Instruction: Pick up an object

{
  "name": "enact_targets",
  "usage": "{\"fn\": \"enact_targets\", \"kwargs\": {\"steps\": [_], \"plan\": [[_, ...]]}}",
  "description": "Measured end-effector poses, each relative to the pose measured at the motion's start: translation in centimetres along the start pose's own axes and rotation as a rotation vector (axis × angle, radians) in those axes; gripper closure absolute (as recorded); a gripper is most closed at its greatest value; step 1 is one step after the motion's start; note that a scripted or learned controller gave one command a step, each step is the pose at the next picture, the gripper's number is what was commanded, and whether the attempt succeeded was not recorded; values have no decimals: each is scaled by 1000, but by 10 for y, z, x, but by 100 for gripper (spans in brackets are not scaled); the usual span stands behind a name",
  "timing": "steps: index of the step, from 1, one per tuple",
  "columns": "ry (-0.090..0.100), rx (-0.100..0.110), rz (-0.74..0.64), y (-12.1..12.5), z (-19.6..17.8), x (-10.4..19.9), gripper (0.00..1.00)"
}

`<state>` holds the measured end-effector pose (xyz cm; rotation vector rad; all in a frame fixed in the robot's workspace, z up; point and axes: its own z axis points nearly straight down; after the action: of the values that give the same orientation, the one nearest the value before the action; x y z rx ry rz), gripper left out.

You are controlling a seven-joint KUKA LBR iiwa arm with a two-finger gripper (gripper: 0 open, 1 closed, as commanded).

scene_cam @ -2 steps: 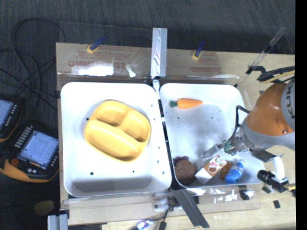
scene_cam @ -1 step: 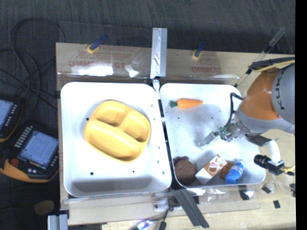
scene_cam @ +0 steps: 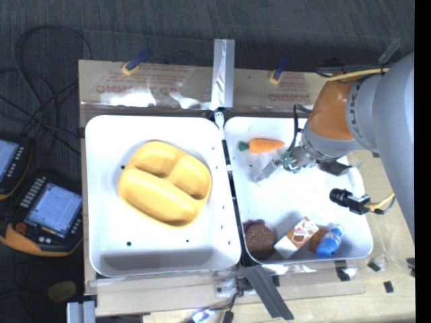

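Nearest us, a brown cookie (scene_cam: pixel 259 239), small carton (scene_cam: pixel 297 236) and blue bottle (scene_cam: pixel 328 241) lay well below the pincer (scene_cam: pixel 268 170), which hovered just under the carrot (scene_cam: pixel 265 144); we couldn't tell its opening.

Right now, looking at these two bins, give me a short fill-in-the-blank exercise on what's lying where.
1. The big yellow bread loaf lies in the ____ bin.
2. The carrot lies near the right bin's ____ edge.
3. The blue bottle lies to the ____ of the small carton.
4. The pincer hangs over the ____ bin.

Missing words: left; far; right; right
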<state>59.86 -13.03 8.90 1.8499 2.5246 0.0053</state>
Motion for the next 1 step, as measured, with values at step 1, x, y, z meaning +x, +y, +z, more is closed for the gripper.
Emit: {"fn": "enact_targets", "kwargs": {"steps": [1], "plan": [[12, 31, -60, 68, 4, -2, 0]]}}
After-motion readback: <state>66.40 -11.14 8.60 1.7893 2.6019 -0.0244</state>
